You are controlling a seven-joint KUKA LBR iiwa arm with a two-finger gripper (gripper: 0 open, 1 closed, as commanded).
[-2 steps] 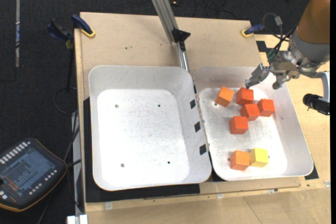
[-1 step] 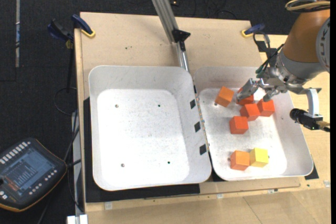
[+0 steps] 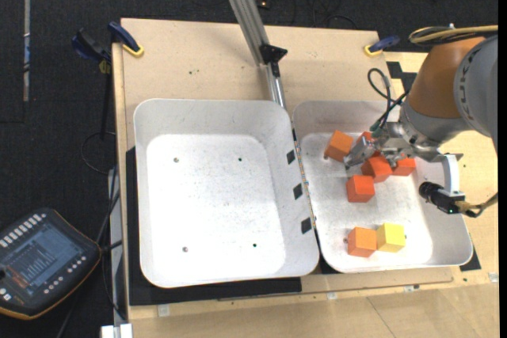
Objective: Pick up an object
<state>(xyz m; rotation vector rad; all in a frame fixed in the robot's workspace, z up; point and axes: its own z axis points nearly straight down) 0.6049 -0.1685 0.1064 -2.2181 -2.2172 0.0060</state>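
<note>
The right bin [image 3: 329,206] holds several small blocks. An orange block [image 3: 339,145] lies at its upper left, and a red-orange block [image 3: 360,188] sits near the middle. Two red blocks [image 3: 380,169] [image 3: 405,165] lie close under the wrist. At the front, an orange block [image 3: 361,241] touches a yellow block [image 3: 392,236]. My gripper [image 3: 366,155] is low in the right bin, between the upper orange block and the nearer red block, reaching in from the right. I see no block lifted off the bin floor.
The left bin [image 3: 144,123] stands beside the right one, sharing a middle wall. A slanted metal pole [image 3: 252,20] crosses the back of the bench. A teach pendant [image 3: 40,257] lies off the bench at the lower left. A cable and connector [image 3: 440,198] hang by the right rim.
</note>
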